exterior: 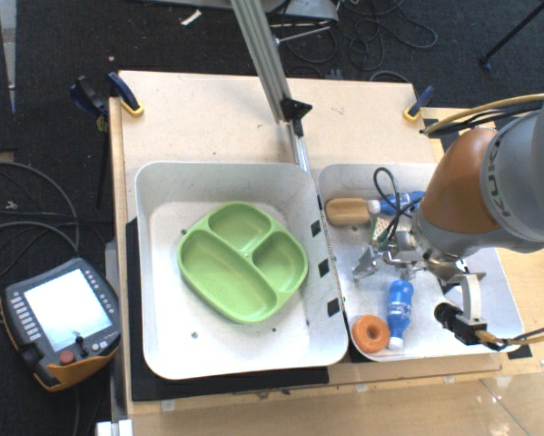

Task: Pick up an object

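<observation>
The right bin (508,284) holds several small objects. A tan wooden block (348,212) lies near its back left. A blue bottle (400,304) with a white cap lies toward the front, and an orange ring (371,332) sits beside it at the front left corner. My gripper (373,260) hangs low over the bin's middle, just above and left of the bottle and below the wooden block. I see nothing clearly held in it. A blue item (408,201) and a small patterned piece (380,232) are partly hidden behind the wrist.
The left bin (163,334) holds a green divided plate (242,260). A slanted metal pole (262,44) crosses above the divider between the bins. A black cable loop (384,185) arcs over the right bin's back. A teach pendant (61,321) lies off the bench's left.
</observation>
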